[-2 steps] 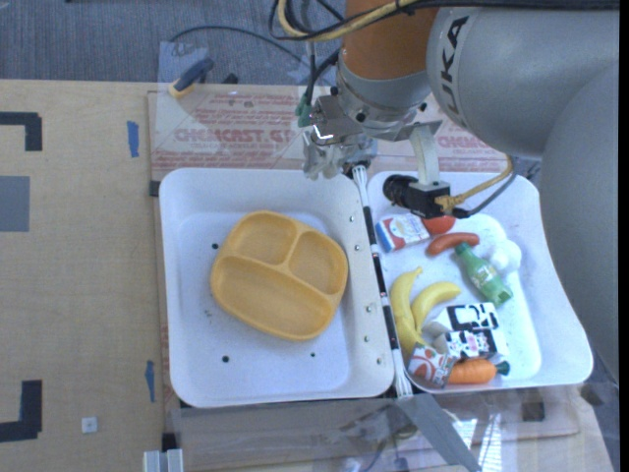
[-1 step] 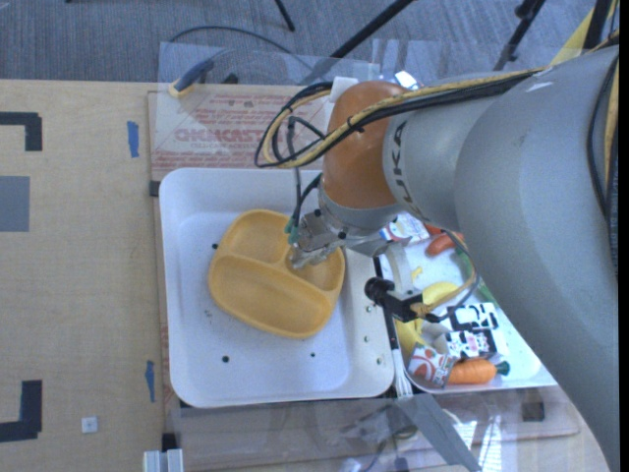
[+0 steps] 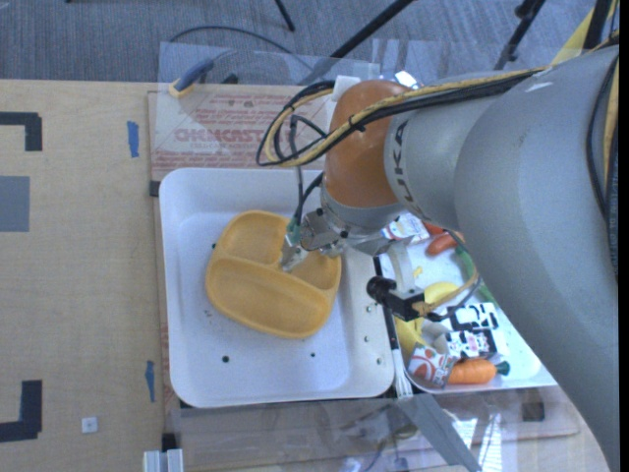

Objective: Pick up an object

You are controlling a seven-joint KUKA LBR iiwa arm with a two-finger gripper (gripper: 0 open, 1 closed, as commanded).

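Seen from a single fixed camera mounted above the bench (image 3: 79, 264), angled down at a slant onto two white bins: left bin (image 3: 187, 293) in full, right bin (image 3: 521, 362) partly hidden. Close enough for the grey arm (image 3: 521, 185), reaching in from the right, to block much of that side. Grey carpet and stand legs visible along the top edge.

tool (image 3: 293, 248) over yellow divided dish (image 3: 267, 281) | left bin (image 3: 187, 264)

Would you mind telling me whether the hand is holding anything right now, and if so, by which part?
It cannot be told: the hand sits over the yellow divided plate, at its centre ridge, but no grip shows.
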